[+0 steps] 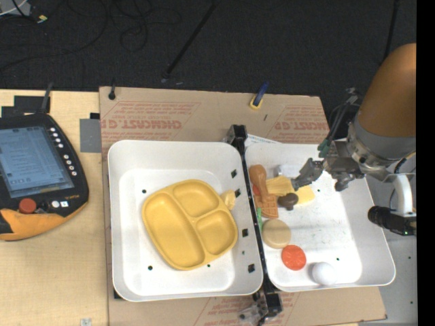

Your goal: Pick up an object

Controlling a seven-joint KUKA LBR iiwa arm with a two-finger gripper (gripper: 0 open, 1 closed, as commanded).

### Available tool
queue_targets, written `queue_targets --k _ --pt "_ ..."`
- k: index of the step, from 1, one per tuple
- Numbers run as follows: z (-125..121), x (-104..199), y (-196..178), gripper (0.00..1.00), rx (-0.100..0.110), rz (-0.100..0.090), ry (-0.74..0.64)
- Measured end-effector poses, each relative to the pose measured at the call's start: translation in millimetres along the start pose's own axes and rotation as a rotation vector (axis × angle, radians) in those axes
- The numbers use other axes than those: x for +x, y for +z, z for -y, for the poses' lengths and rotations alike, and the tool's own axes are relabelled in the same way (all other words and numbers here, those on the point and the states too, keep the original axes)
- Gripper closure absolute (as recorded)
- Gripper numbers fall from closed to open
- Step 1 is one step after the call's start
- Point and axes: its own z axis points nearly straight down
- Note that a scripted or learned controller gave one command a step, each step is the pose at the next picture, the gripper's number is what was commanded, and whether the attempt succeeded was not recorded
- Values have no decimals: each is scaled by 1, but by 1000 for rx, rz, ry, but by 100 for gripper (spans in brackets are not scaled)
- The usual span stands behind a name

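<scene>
Right bin [377, 250]: shallow, white, holding a cluster of play-food pieces along its left side; left bin [129, 182]: same make, touching it along a black centre divider.

Item, hot-dog-like piece [258, 180]: orange-brown, rounded ends; long axis runs near to far along the right bin's left wall, far end tilted slightly left; lies just beside the divider.
Item, yellow wedge [280, 185]: pale yellow, flat, touching the hot-dog-like piece on its right; long axis across the bin, reaching toward the tool.
Item, dark brown lump [288, 200]: small, rounded, resting at the wedge's near edge.
Item, tan disc [276, 233]: round, biscuit-coloured, lying flat nearer the viewer.
Item, red disc [293, 257]: round, orange-red, flat, just beside the tan disc.
Item, white ball [323, 272]: pale, near the bin's near wall.

Item, yellow divided tray [190, 223]: three compartments, lying in the left bin, long axis on a diagonal.

Tool [307, 174]: dark, at the end of the grey arm [387, 107], low over the right bin beside the yellow wedge; whether its fingers are wide or narrow I cannot tell.

Cardboard sheet [170, 114] under both bins on the desk: red print, upside down from here, not clearly readable; control pendant [37, 175] at far left, screen lit, text too small to read.
</scene>
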Motion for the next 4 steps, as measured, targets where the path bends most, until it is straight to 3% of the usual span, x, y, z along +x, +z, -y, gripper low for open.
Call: queue_targets --k 1,3,4 --pt "-2 0 -5 0 -11 1 -2" --pt "-1 2 86 0 -4 0 -2" --pt "-2 -1 150 0 -3 0 -1"
